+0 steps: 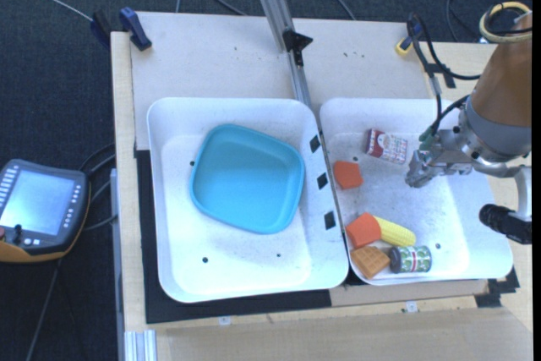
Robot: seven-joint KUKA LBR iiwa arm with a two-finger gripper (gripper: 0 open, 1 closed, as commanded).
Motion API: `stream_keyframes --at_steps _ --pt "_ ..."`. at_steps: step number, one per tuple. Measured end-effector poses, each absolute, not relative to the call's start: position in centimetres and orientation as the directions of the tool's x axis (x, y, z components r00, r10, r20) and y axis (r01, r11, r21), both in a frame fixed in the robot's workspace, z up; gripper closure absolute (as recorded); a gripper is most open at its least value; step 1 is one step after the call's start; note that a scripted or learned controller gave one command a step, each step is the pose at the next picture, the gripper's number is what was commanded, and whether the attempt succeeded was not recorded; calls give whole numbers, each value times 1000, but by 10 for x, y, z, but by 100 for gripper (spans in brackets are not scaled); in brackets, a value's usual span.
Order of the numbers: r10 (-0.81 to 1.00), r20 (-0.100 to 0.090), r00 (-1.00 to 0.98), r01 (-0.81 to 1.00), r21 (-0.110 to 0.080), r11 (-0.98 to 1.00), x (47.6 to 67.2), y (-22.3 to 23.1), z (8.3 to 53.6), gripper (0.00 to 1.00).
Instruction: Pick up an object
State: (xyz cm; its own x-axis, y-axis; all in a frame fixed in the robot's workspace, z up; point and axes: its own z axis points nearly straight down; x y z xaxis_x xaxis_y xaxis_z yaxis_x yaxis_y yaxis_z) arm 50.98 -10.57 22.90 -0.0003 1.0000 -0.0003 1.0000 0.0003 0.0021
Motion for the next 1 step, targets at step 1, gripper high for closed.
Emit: stream_keyframes --at_steps 1 --pt "1000 1 -5 1000 0 5 521 -47 224 100"
